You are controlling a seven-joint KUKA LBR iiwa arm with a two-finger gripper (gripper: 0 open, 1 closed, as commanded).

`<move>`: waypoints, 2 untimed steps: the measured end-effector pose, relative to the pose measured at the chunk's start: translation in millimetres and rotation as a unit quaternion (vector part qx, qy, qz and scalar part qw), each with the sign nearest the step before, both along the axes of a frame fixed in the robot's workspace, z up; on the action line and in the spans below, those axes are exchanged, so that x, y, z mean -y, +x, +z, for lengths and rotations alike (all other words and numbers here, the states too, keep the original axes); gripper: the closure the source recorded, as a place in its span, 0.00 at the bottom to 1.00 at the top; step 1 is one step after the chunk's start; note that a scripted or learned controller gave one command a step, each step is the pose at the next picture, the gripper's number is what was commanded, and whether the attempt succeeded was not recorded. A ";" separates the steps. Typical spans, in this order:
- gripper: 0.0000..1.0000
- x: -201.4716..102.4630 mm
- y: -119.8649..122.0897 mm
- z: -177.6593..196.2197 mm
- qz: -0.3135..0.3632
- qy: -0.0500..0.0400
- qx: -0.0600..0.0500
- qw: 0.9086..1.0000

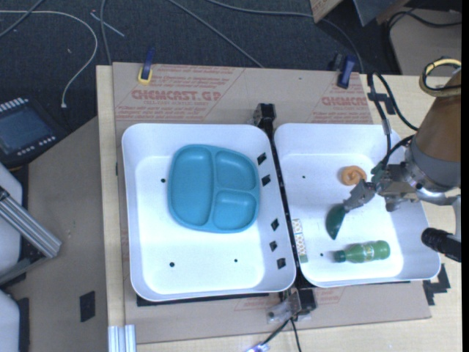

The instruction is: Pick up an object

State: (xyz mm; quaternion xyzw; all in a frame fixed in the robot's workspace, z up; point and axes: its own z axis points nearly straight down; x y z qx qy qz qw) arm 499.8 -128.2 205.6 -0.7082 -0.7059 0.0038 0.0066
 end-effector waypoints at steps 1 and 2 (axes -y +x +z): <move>0.00 -0.2 2.9 5.9 0.002 -0.001 0.006 1.000; 0.00 2.8 4.2 -37.3 0.001 -0.001 0.004 1.000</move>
